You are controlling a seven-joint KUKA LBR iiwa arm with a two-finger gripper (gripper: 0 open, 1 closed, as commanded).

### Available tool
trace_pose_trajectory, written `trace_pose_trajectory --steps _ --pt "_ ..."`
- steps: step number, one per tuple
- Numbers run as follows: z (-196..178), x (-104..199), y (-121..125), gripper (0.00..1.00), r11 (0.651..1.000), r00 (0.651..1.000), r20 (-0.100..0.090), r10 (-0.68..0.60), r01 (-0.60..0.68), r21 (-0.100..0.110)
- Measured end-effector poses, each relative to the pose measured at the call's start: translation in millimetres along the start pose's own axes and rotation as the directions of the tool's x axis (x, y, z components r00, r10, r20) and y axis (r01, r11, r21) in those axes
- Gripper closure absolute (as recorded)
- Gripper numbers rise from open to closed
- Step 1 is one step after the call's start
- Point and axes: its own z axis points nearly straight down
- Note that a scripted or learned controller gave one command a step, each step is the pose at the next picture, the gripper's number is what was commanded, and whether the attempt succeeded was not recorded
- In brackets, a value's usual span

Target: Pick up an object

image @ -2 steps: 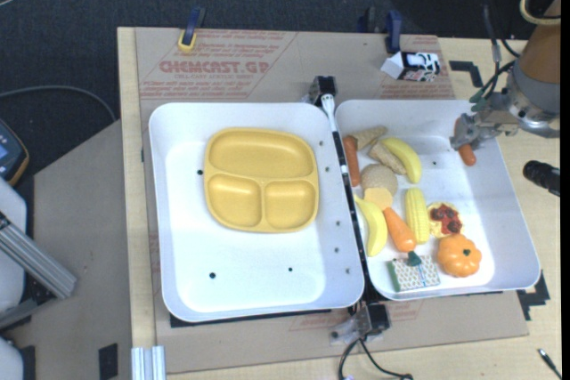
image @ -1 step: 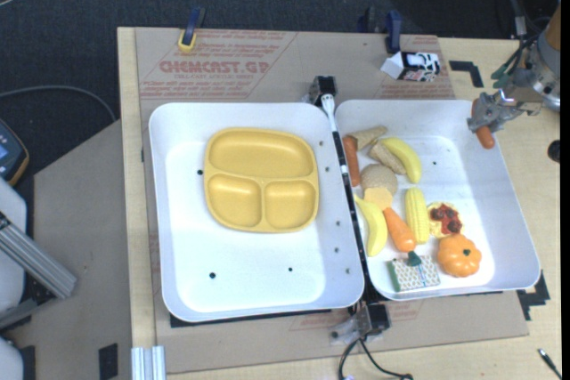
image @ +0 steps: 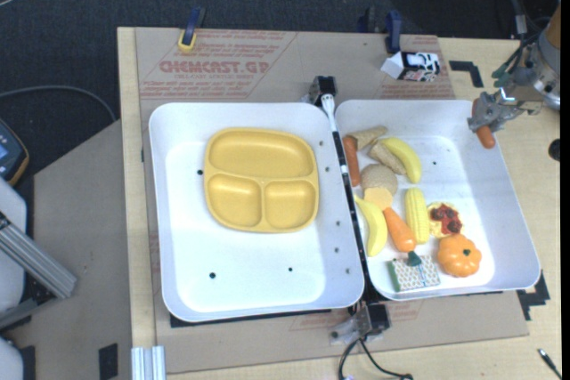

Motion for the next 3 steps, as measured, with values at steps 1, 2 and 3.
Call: trace_pose_trajectory --steps 1,2,3 --pt "9.8 49.3 16.3 1.0 1.0 1.0 -0.003 -0.004 0.004 0.004" --pt "15.0 102.8 24.1 1.0 1.0 1.0 -0.004 -0.004 0.004 0.005" --pt "5.2 156.0 29.0 1.0 1.0 1.0 -0.003 -0.004 0.004 0.001"
